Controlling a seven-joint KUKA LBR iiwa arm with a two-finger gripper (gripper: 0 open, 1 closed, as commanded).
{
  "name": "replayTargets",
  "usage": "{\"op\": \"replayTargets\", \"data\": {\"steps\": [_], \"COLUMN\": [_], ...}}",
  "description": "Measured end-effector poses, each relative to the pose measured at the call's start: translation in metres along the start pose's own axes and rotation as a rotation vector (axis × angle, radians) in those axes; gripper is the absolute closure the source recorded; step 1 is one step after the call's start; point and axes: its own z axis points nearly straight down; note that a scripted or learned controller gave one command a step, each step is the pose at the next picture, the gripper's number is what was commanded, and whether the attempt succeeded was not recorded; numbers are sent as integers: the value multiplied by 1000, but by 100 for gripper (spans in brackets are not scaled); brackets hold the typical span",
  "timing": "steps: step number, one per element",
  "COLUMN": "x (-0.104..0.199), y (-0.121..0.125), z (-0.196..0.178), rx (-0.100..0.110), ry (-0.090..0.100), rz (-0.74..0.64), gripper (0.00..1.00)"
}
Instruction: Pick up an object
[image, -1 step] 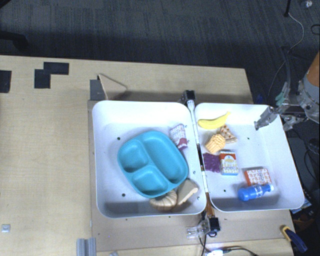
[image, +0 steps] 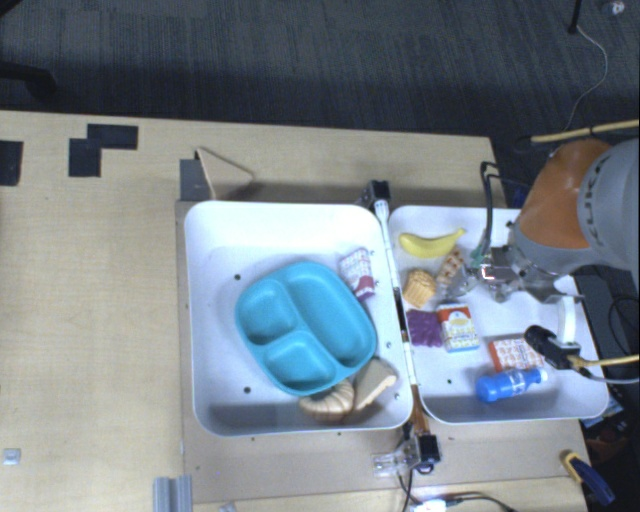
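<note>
Turquoise plastic takes up most of the left bin (image: 210, 300): a divided tray (image: 303, 325) lies there at a slant, and a pale, bread-like piece (image: 345, 395) is wedged under its near edge, so both look awkward for me to lift. A small printed packet (image: 358, 272) leans by the tray's far right corner. Across the divider, the right bin (image: 560, 405) holds looser pickings: a yellow banana (image: 430, 242) at the far side, a purple lump (image: 424, 328) beside a small red-and-white carton (image: 459, 328), and a blue bottle (image: 510, 384) lying on its side near the front wall. My end effector (image: 478, 272) sits low between banana and carton, probably because that cluster offers the freest grasp; whether it is released or clenched I cannot tell, and I see nothing gripped.
</note>
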Motion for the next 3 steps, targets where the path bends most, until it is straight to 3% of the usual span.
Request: {"op": "replayTargets", "data": {"steps": [1,2,3], "x": [36,38,113], "y": [34,35,-27], "z": [-1,-12,-128], "rx": [-7,-6,2], "ry": [-8,-4,2], "rz": [4,0,0], "gripper": [0,100,100]}}
